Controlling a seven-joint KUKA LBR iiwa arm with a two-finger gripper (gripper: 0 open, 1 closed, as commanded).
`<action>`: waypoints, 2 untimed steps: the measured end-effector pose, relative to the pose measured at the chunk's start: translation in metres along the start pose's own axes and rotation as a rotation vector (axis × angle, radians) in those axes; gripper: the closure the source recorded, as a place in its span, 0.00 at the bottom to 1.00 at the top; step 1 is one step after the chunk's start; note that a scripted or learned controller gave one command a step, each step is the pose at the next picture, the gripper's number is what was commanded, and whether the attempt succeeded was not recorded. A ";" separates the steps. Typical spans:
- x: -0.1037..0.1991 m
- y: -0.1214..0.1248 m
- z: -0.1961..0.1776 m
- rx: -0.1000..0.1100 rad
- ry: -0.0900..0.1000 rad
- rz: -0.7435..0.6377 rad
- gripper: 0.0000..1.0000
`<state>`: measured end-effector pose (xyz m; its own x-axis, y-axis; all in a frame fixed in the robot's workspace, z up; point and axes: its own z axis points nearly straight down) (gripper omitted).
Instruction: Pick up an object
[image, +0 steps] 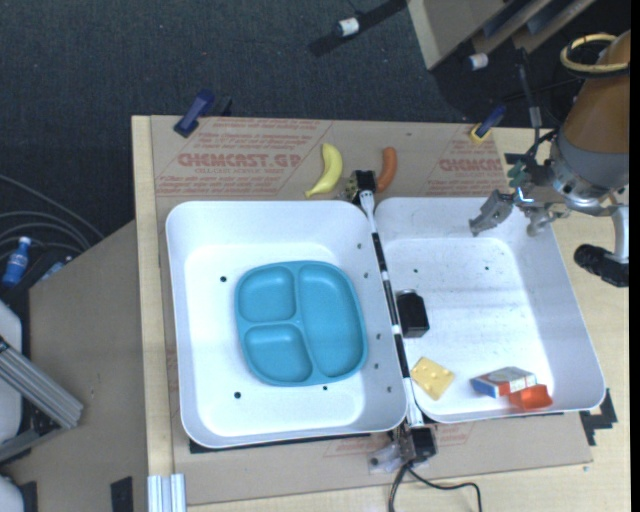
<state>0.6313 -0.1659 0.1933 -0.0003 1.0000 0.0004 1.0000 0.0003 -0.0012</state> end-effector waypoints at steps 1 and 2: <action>0.023 0.035 0.109 0.002 0.001 -0.001 0.00; 0.023 0.036 0.098 -0.002 -0.002 -0.002 1.00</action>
<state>0.6672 -0.1428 0.0957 -0.0021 1.0000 -0.0011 1.0000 0.0021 0.0004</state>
